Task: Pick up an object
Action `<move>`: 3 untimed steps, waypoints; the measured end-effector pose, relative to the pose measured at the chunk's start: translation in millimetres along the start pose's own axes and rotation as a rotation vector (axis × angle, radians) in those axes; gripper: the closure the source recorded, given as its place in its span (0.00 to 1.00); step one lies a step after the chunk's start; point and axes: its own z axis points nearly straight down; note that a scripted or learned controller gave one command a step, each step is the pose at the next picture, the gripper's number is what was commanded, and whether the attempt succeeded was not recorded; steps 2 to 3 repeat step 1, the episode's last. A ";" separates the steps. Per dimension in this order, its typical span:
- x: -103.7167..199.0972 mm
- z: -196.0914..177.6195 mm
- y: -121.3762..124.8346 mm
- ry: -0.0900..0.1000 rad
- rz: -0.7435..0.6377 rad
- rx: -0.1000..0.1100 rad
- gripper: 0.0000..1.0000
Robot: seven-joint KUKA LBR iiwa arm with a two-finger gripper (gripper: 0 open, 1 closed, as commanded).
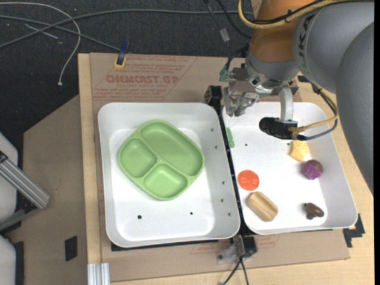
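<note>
From above the surface, the grey arm [332,34] with its orange band comes in from the right and hangs over the far edge of the right bin [332,218], close to the seam between the two bins. Its end effector [237,107] points down just above the white floor there, near the bin's back left corner. Whether it is released or clenched I cannot tell; nothing is visible between its tips.

The things to pick lie well apart from it in the right bin: an orange disc [249,179] near the dividing edge, a tan block [262,206] just in front of that, a yellow piece [300,151], a purple object [312,170] beside it, and a small brown object [313,210] toward the near right corner.

The left bin [119,224] holds a green divided plate [160,159], lying flat at its middle.
</note>
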 end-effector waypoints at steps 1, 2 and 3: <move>44.5 1.2 11.6 -0.001 0.001 -0.005 1.00; 44.5 1.2 11.6 -0.001 0.001 -0.005 1.00; 44.5 1.2 11.6 -0.001 0.001 -0.005 1.00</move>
